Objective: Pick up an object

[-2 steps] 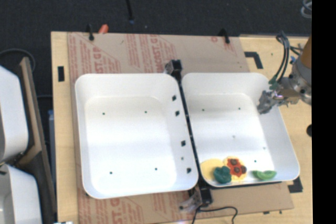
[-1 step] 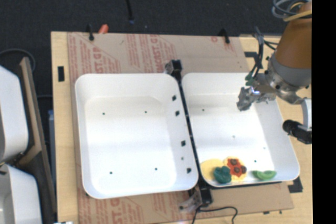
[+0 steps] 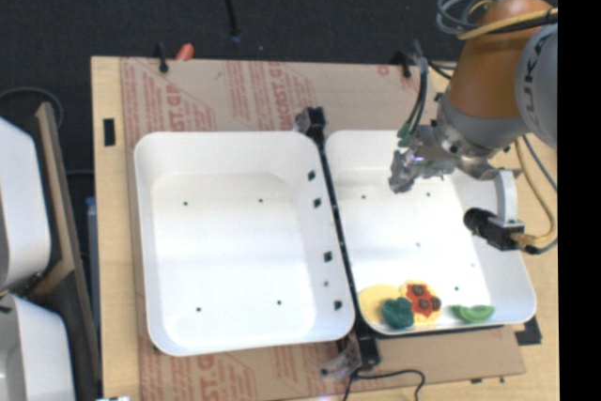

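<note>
Overhead slanted view of the desk (image 3: 122,202), which carries two shallow white bins side by side on a printed cardboard sheet (image 3: 235,94). My arm (image 3: 498,61), grey with an orange band above the wrist, reaches in from the right, and my end effector (image 3: 406,176) hangs over the upper middle of the right bin (image 3: 413,239). Whether its fingers are spread or pressed together I cannot tell; nothing is visible between them. The objects lie clustered at the near edge of the right bin, well apart from my end effector: a yellow piece (image 3: 376,300), a blue-green piece (image 3: 397,314) touching it, an orange-red piece (image 3: 422,295) just beside that, and a green piece (image 3: 472,313) nearer the right corner. The left bin (image 3: 235,239) sits alongside, separated by a dark divider (image 3: 329,221).
</note>
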Controlling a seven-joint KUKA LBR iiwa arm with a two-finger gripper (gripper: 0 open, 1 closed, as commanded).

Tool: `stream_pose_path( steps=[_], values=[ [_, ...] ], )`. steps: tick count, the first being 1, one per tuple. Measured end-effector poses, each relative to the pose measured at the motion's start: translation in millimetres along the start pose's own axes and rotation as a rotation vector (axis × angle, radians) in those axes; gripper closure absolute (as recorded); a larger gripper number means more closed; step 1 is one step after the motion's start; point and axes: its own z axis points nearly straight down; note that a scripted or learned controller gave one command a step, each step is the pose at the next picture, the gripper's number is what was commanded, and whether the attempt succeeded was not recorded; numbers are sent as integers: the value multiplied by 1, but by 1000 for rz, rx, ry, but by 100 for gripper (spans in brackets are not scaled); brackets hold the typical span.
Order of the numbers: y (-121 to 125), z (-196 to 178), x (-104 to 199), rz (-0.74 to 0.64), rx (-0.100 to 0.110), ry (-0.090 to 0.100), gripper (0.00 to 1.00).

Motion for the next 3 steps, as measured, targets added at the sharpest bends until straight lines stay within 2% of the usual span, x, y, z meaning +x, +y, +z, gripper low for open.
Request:
stream_pose_path(
  steps=[1,2,3],
  values=[
    [16,1,58,-1,-1,0,100],
    [32,-3,98,1,-1,0,100],
    [57,8,142,0,0,0,100]
  ],
)
